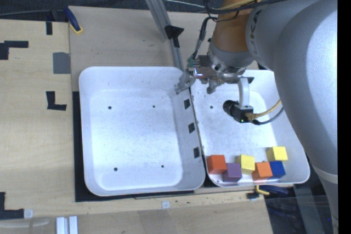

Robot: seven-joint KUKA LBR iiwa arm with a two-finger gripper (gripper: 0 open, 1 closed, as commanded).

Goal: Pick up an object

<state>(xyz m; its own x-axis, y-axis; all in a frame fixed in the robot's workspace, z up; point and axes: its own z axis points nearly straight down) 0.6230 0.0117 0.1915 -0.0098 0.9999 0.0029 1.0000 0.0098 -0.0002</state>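
Two shallow white plastic bins are seen side by side — the left bin (131, 129) and the right bin (258, 134). Small orange, purple, yellow and blue blocks (247, 166) are clustered along the right bin's near edge — well apart from the gripper (211, 80).

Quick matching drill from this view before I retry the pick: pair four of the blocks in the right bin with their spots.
Things:
1. purple block
2. blue block
3. yellow block nearest the bin's right rim
4. orange block nearest the divider

Places:
A. leftmost of the cluster
B. directly below that yellow block
C. top right of the cluster
D. just right of the leftmost orange block

Pairs: 1-D, 2-B, 3-C, 4-A
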